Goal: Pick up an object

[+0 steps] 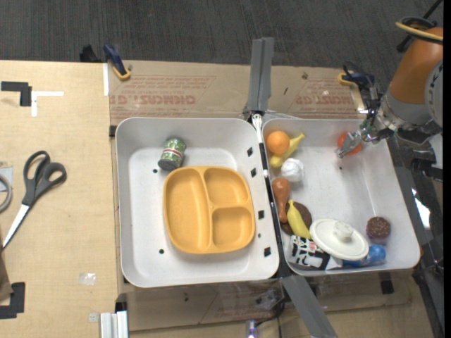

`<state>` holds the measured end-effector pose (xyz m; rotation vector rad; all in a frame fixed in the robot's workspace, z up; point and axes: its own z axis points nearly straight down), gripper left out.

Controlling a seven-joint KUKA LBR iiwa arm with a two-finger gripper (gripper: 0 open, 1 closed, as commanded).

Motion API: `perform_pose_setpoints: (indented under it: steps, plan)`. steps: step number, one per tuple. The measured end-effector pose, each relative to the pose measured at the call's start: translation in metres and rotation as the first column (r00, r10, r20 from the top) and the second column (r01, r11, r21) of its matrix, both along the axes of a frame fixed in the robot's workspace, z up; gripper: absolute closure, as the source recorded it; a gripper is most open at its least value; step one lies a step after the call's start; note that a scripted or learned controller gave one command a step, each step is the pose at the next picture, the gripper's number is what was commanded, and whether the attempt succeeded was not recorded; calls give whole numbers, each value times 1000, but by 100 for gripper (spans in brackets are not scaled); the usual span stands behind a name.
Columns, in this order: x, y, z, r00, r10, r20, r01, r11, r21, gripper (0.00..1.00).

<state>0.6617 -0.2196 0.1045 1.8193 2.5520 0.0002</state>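
A single fixed camera looks down at a slant on 2 shallow white plastic bins set side by side on a pale wooden bench, the grey-and-orange arm entering at right

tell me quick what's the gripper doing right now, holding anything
gripper: over the right bin's far right corner by a small orange-red object; open or shut cannot be told.

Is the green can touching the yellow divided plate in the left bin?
Apart. The camera view shows the green can lying just beyond the yellow plate's upper left corner, with a sliver of white bin floor between them.
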Motion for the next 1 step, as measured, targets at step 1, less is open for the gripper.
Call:
perform_pose_setpoints:
  steps: [1]
  plan:
    - [-15, 110, 99, 1000, 13, -4, -13, 1000, 3, 100]
